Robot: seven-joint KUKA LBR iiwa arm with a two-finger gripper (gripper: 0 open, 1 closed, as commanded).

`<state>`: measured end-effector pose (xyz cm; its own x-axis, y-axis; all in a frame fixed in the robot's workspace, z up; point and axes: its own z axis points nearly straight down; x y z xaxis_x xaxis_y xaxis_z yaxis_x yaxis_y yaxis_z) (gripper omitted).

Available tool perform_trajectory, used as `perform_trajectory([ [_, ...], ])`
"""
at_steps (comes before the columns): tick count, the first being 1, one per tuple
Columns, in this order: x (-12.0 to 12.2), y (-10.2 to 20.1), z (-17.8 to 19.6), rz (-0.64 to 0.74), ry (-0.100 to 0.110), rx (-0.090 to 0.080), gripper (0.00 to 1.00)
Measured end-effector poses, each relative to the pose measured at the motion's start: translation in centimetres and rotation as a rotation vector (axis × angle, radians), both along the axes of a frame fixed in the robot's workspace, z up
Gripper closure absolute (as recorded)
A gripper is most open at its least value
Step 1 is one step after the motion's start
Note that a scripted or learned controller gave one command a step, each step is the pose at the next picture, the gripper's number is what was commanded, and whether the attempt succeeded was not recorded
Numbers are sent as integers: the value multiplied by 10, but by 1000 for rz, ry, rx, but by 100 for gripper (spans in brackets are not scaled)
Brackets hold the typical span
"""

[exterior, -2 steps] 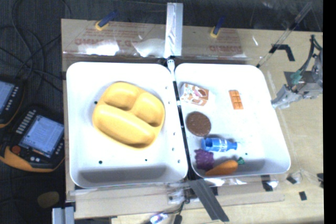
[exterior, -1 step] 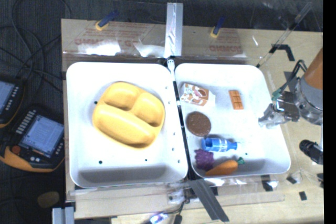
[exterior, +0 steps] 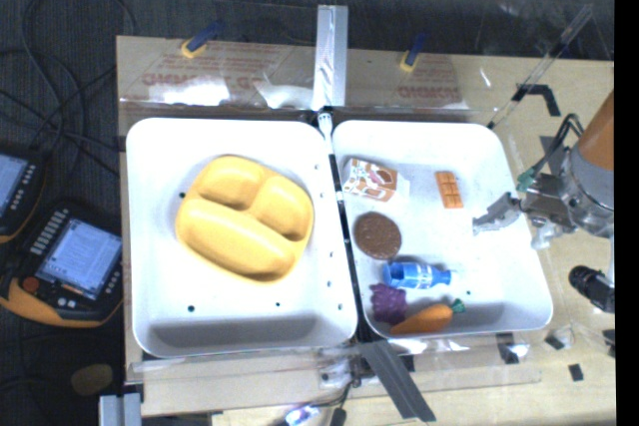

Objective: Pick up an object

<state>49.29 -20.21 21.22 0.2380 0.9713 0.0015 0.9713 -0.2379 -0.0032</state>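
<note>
My gripper hangs over the right edge of the right bin, with nothing visibly in it. The right bin holds a small printed carton, an orange wafer, a brown round cookie, a blue bottle lying on its side, a purple grape bunch and a carrot. The wafer is the nearest object, a little to the gripper's left. A large yellow loaf-like object lies in the left bin.
A metal divider post stands behind the seam between the two bins. Clear plastic sheeting with blue and yellow clips covers the bench at the back. A handheld pendant lies on the floor at the left.
</note>
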Motion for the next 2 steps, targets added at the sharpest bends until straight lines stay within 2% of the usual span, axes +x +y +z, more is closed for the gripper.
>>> perform_trajectory([
  [1,63,30,-2,266,0,-3,0],
  [2,113,8,-11,354,1,-6,0],
])
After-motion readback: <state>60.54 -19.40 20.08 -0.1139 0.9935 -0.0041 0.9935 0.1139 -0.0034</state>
